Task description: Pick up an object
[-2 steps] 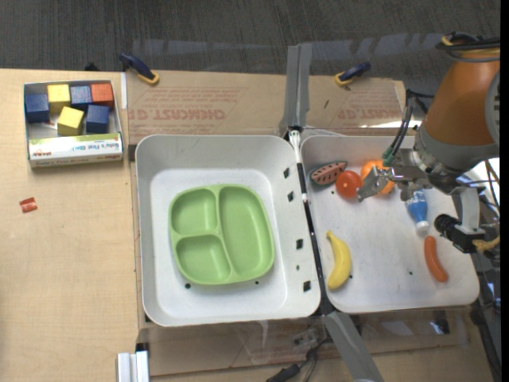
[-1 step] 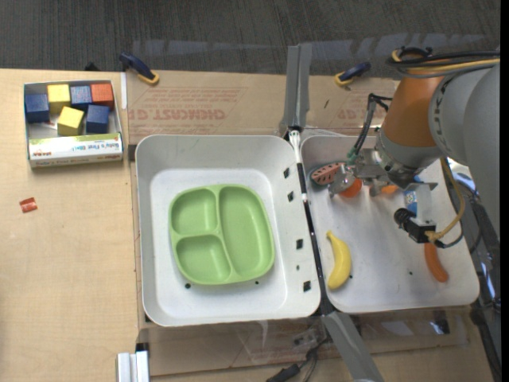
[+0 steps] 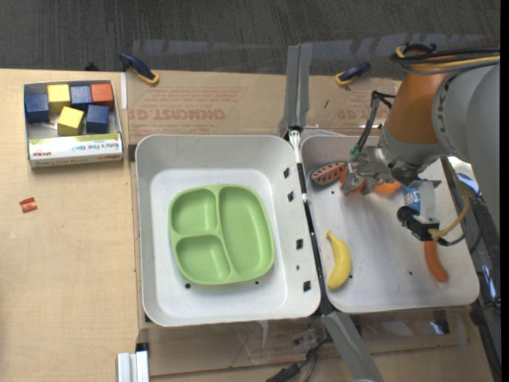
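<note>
My gripper (image 3: 359,175) is low over the back of the right bin (image 3: 382,281), reaching in from the right. A small orange object (image 3: 386,187) lies right under it, partly hidden by the wrist. A watermelon slice (image 3: 327,173) sits just left of the gripper near the bin's back left corner. Further forward, a yellow banana (image 3: 339,260) lies along the bin's left side. An orange carrot-like piece (image 3: 436,262) rests near the right wall.
The left bin (image 3: 155,237) holds a green three-compartment plate (image 3: 223,235). A box of coloured cubes (image 3: 71,119) stands at the bench's far left, with a small red piece (image 3: 28,205) below it. Cables hang from the arm over the right bin's right side.
</note>
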Robot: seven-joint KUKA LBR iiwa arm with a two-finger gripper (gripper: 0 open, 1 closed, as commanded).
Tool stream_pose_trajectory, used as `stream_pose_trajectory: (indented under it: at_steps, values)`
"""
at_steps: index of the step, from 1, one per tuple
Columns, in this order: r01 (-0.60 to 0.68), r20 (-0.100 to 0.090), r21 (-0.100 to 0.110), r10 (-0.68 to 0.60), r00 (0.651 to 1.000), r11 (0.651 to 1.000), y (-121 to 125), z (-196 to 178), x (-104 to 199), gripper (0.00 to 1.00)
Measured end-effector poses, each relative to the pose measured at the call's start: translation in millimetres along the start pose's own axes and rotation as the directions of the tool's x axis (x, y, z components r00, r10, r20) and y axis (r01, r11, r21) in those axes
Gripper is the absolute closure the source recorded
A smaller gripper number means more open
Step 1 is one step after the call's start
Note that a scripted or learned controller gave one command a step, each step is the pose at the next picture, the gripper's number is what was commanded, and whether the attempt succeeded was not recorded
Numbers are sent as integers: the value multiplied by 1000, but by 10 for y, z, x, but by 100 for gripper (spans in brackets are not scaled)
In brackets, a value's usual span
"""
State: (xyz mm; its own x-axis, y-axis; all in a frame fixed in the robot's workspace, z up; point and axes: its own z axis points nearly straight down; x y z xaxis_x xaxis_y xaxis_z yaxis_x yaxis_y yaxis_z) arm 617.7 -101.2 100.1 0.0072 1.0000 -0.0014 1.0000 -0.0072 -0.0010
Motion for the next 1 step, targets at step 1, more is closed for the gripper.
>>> stream_pose_trajectory:
  at_steps: [1]
  values:
    - [3, -1, 2, -3, 1000, 1000, -829, -906, 184, 100]
